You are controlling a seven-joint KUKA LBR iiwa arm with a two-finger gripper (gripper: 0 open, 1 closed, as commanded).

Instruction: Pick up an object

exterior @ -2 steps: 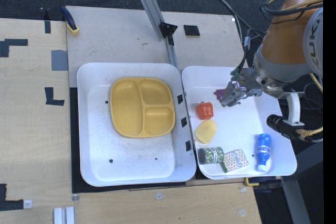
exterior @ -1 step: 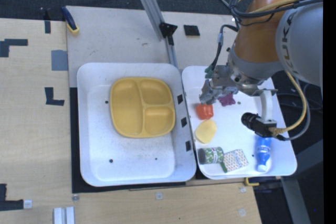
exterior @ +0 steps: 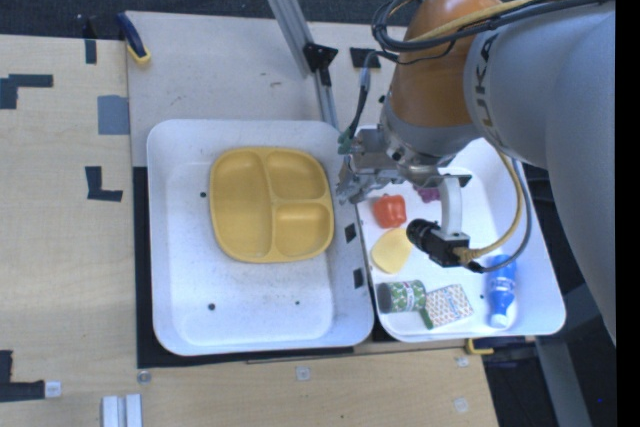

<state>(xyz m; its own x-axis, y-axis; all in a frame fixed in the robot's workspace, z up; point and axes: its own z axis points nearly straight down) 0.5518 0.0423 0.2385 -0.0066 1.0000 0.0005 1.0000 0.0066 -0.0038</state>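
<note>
- Camera view puts the gripper [exterior: 362, 177] just up and left of the orange object [exterior: 389, 211], over the near wall of the right bin [exterior: 545, 311].
- I cannot tell how far the claw is open, and I see nothing held in it.
- I judge the orange object the likeliest target, since nothing else lies as close to the claw.
- To do this well, I would shift the claw right and down until it is centred over the orange object, then descend straight.
- The yellow lump [exterior: 391, 252] lies just below the orange object, apart from it but close, so I would close across the orange object's left-right width, not toward the lump.
- Edges: the bin wall just left of the orange object is the main risk, as a claw coming down off-centre could land on that rim.
- Open room: right of the orange object the floor looks bare, so there is room to approach from that side.
- Farther below the orange object lie a green-and-white packet [exterior: 403, 296], a patterned packet [exterior: 449, 303] and a blue bottle [exterior: 502, 292], all 3 well clear of it.
- Well left of the orange object, the yellow divided plate [exterior: 270, 203] fills much of the left bin [exterior: 165, 245].
</note>
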